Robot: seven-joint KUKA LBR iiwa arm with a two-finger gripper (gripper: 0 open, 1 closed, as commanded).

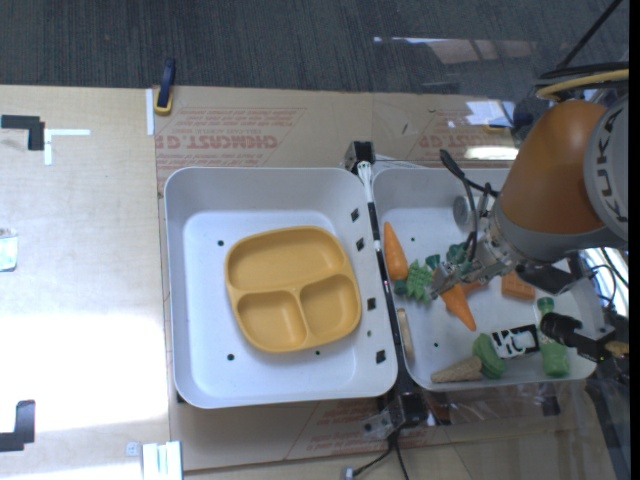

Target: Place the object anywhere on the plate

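Observation:
A yellow plate [292, 288] with three compartments lies in the left bin [190, 298]. The right bin [425, 358] holds toy foods. One orange carrot [395, 251] lies along its left wall. A second carrot [460, 308] with a leafy green top [417, 284] lies near the bin's middle. My gripper [472, 266] is low in the right bin, directly over the upper end of this second carrot, and the wrist hides the contact point. The grey arm with its orange band [560, 163] reaches in from the right.
An orange chunk [517, 288], two green pieces [490, 353] [555, 358], a tan cone [458, 371] and a black-and-white card [515, 341] also lie in the right bin. The raised rims where the two bins meet [378, 268] separate carrot and plate. Cables hang at the right.

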